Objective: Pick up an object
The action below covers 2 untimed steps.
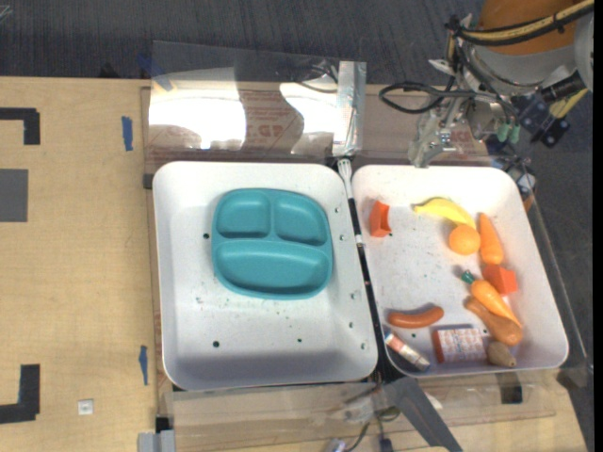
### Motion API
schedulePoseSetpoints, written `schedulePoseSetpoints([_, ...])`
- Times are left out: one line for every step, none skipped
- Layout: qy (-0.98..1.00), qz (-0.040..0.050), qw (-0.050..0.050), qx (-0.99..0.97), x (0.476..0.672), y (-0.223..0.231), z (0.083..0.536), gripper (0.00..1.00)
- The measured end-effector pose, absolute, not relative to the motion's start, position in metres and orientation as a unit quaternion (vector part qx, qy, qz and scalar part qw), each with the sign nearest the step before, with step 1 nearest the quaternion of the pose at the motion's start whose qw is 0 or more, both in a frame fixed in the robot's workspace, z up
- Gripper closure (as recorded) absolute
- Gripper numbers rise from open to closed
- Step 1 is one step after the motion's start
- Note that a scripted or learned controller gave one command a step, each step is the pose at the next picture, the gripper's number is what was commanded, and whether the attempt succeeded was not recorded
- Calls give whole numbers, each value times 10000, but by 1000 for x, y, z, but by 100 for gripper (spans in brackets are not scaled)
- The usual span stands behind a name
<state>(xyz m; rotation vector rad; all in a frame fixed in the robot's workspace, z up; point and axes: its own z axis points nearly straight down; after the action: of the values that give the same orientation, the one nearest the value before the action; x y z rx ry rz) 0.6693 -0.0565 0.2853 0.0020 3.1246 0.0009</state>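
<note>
Counter [75, 252] is light plywood with black tape corners on the left and dark carpet behind it. 2 white bins sit side by side. The left bin [179, 347] has a teal divided plate [273, 243] in it. The right bin [537, 328] holds the pickable stuff: banana [443, 210], orange ball [463, 240], 2 carrots [491, 237] [495, 307], small orange cup [379, 217], sausage [415, 317], a red-labelled can [460, 344]. Gripper [443, 139] hangs just past the right bin's far rim, above the counter, touching nothing and carrying nothing; how wide it's spread, can't tell from this angle.
</note>
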Motion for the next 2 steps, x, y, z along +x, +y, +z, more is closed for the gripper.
schedulePoseSetpoints([9994,3,23,-347,630,-54,248,100])
schedulePoseSetpoints([9996,8,-27,-270,652,-96,143,100])
